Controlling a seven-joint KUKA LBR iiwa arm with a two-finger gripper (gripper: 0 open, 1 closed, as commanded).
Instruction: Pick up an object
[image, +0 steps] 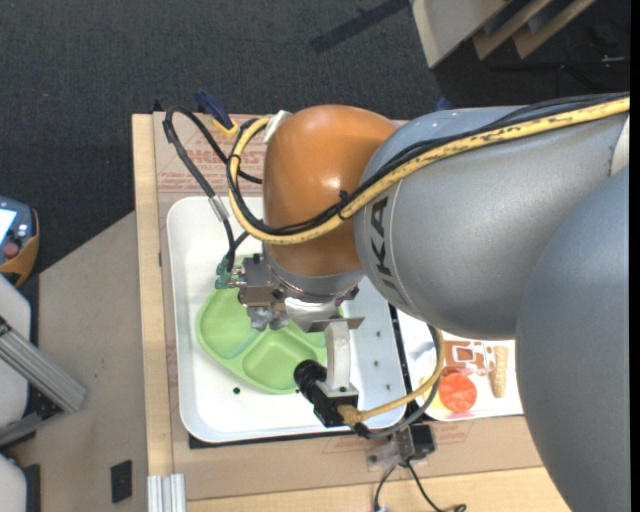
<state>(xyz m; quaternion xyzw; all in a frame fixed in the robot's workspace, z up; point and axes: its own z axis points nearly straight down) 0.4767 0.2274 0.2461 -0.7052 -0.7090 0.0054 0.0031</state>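
- A green divided dish (228, 325) lies flat on the floor of the left white bin (200, 410). This dish is the task's thing that can be seen most clearly.
- The dish is shallow, with raised ridges splitting it into compartments. Its edge on the view's right runs under the robot's wrist.
- The arm (480, 200) comes in from the view's right of the dish and hides most of what lies on that side.
- The orange band (315, 170) sits just beyond the dish's far edge, over the far half of the bin that holds the dish.
- The gripper (285, 318) points down over the dish's right-hand part. It seems to be at or very near the green surface, but contact cannot be confirmed.
- The wrist covers the gripper's tip, so I cannot tell whether it is open or closed, and nothing can be seen held in it.
- A dark speck (235, 390) lies on the bin floor just in front of the dish's near edge.
- The right white bin (505, 403) is well to the right of the dish. In it lie an orange round thing (460, 392) and, just beside that, a tan stick (497, 370).
- Black cables (190, 150) loop over the worktop (150, 300) beyond the dish's far-left side.
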